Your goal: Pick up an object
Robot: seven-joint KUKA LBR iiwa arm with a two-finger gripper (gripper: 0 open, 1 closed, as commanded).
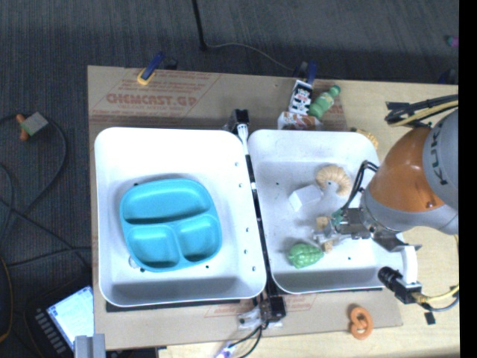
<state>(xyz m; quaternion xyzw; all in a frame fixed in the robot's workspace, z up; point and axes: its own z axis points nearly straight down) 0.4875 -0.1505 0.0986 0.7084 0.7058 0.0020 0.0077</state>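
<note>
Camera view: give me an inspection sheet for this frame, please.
Surface: bench bearing left bin and right bin.
Job's things: green toy, tan shell-like item, white block in right bin.
Clutter: blue tray in left bin; bottle behind the bins; orange ring in front.
End effector: low in right bin, grip state unclear.
Cables: black cable on floor.
Surroundings: dark carpet.

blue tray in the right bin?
No, the blue tray lies in the left bin; the right bin holds small items.
</note>
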